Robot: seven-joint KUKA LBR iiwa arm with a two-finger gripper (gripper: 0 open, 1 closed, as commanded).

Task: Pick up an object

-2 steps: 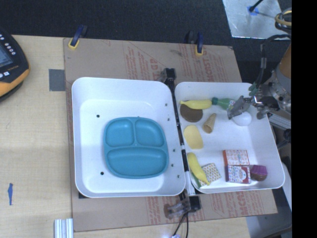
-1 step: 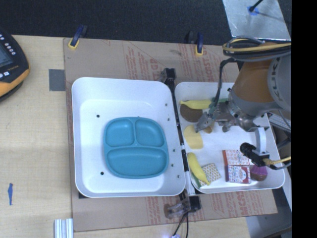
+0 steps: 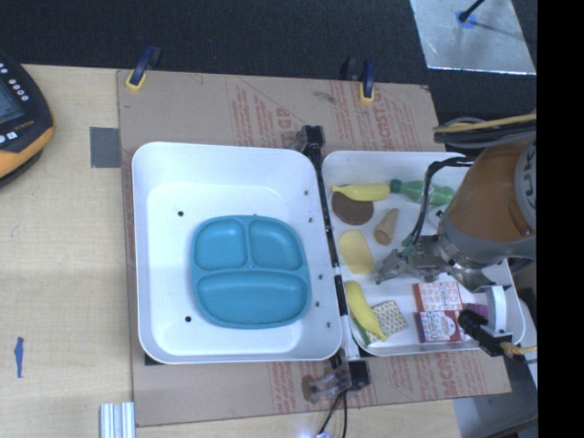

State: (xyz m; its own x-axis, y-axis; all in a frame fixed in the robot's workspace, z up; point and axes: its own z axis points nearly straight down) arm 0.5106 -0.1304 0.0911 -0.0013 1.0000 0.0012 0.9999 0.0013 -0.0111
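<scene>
The right bin [image 3: 339,167] holds several small items: a yellow banana [image 3: 362,192], a brown round piece [image 3: 351,209], a tan cone [image 3: 386,225], a pale yellow lump [image 3: 356,252], a second banana [image 3: 363,310], a patterned packet [image 3: 390,318], a red and white box [image 3: 437,310] and a green piece [image 3: 422,190]. My gripper [image 3: 399,265] hangs low over the middle of this bin, just right of the pale yellow lump and above the patterned packet. Its dark fingers point left. Nothing shows between them.
The left bin [image 3: 155,245] holds a blue divided plate [image 3: 250,270]. The arm's orange band [image 3: 488,194] covers the right bin's far right side. A yellow and black pendant [image 3: 20,117] lies at the bench's left edge. Clamps [image 3: 367,78] sit at the cardboard's back edge.
</scene>
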